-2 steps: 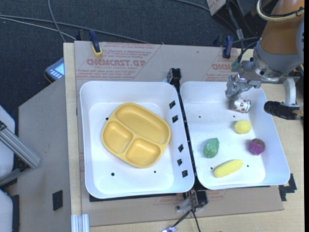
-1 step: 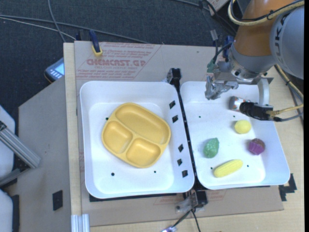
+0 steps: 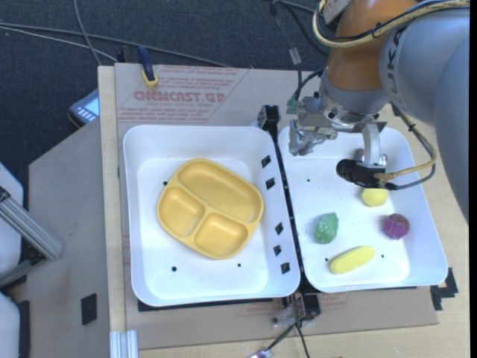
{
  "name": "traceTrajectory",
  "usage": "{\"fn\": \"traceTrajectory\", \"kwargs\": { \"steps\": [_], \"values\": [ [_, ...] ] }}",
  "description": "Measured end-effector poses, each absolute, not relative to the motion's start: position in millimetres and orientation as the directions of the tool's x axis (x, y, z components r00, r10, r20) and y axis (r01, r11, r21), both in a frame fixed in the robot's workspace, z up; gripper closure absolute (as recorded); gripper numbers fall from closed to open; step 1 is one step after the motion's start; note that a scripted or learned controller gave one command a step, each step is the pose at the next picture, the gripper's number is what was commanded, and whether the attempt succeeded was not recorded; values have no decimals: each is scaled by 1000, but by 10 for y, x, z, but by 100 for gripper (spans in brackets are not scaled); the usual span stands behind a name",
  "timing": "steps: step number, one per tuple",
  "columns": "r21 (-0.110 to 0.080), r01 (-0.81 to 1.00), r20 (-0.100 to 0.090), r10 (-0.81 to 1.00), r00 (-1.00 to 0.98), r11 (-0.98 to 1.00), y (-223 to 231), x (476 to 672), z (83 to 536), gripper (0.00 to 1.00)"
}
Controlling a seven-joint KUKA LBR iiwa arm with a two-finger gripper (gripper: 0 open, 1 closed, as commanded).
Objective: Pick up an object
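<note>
Camera view: the hand (image 3: 302,146) hangs over the right bin (image 3: 425,271) up at its 11 o'clock corner, right next to the wall it shares with the left bin (image 3: 134,200). Honestly can't tell from this angle whether it's wide or narrow, and I don't see anything gripped in it.

All the candidates are in that right bin, off at 4 to 5 o'clock from the hand. There's a small yellow lemon (image 3: 375,197) near the middle, a green veg (image 3: 326,227) at 8 o'clock, a purple piece (image 3: 396,226) at 4 o'clock and a corn cob (image 3: 351,259) at 6 o'clock by the near wall. The left bin just has a yellow divided plate (image 3: 211,207).

What I'd worry about: if it drops from where it is, it closes on bare bin floor or clips the shared wall. The lemon and purple piece look round, so an off-centre squeeze could squirt them away. The corn cob lies slanted, so a hand turned the wrong way would catch it lengthwise and slip off
</note>
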State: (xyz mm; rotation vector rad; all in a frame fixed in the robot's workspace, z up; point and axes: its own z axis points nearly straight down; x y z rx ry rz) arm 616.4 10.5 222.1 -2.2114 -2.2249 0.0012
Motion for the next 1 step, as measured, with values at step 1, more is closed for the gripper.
{"fn": "traceTrajectory", "kwargs": {
  "steps": [1],
  "values": [
    [2,1000,3,1000,-6,6,614,6223,2321,100]
  ]
}}
